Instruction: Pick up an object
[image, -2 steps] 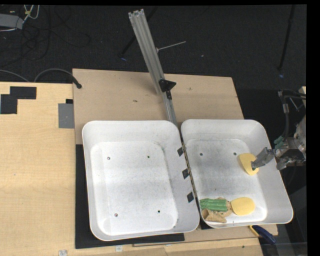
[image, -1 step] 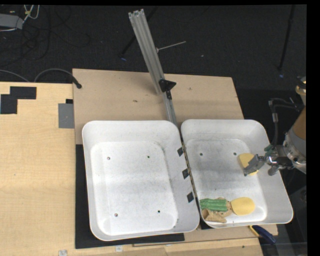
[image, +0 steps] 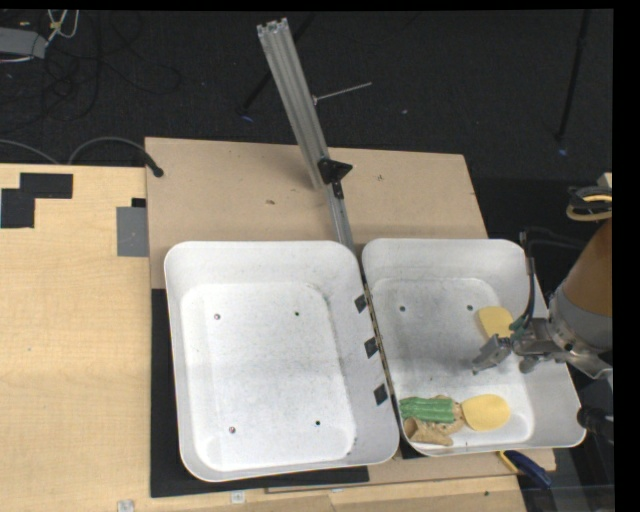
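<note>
Jaws spread and gripping nothing, low in the right bin, with the yellow block just beyond them, toward the bin's far wall.

The right bin has bare floor at its middle; toys crowd its near edge.

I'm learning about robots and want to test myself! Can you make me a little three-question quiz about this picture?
1. True or false: the green toy lies in the left bin.
2. Which sits nearest the gripper? A) the yellow block B) the yellow disc C) the green toy
3. How many white bins are on the bench?

Key: 1 false, it lies in the right bin; 2 A; 3 two.
</note>
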